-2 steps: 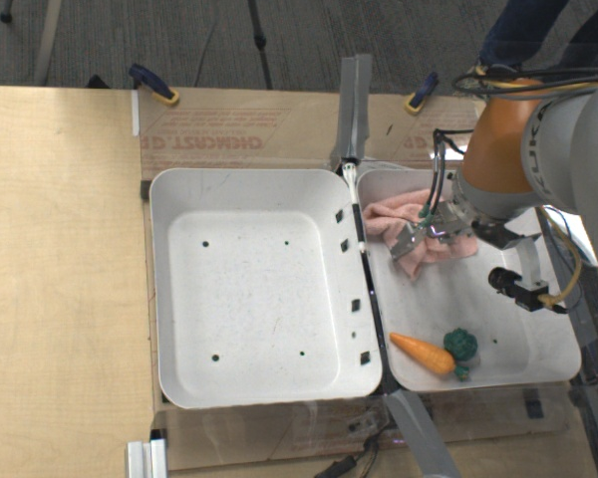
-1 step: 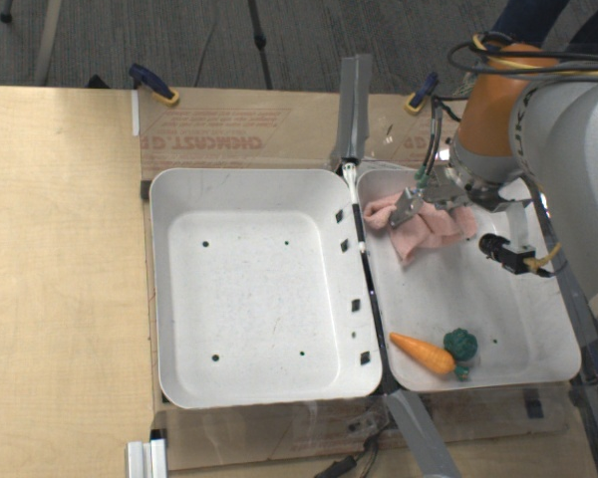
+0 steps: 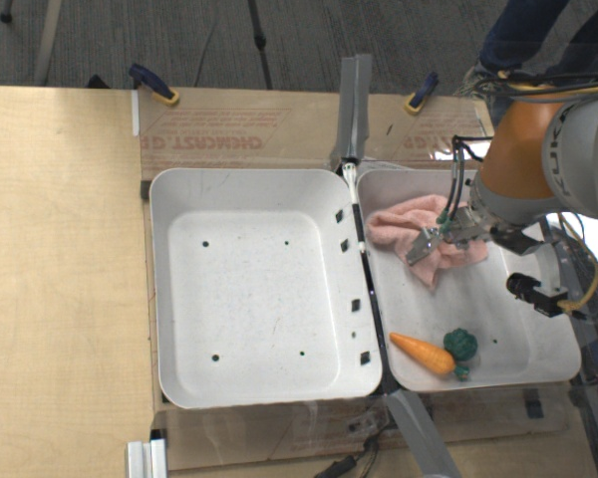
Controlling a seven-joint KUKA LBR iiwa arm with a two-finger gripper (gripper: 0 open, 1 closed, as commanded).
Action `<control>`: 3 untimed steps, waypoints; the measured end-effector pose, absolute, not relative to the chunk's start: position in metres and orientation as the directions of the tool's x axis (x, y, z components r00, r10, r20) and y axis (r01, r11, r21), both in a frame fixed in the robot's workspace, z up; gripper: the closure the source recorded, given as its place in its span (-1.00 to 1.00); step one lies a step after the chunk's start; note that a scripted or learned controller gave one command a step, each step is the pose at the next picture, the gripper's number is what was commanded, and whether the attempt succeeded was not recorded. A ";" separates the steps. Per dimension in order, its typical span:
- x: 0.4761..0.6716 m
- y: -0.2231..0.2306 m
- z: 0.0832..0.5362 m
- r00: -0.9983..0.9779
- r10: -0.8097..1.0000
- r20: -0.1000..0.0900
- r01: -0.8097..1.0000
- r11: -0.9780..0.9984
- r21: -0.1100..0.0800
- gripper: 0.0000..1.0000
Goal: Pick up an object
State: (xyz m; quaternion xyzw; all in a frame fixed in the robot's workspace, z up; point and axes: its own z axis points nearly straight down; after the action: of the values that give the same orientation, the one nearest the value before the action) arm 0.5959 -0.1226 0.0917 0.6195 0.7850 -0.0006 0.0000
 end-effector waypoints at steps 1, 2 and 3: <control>0.596 -0.124 0.100 -0.229 0.973 -0.001 0.973 0.229 -0.001 1.00; 0.659 -0.055 0.191 -0.141 0.990 -0.002 0.990 0.141 -0.001 1.00; 0.546 -0.123 0.267 -0.195 0.981 -0.002 0.981 0.195 -0.001 1.00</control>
State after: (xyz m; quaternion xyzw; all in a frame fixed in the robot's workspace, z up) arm 0.5457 -0.1231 0.2669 0.6344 0.7730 -0.0012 0.0003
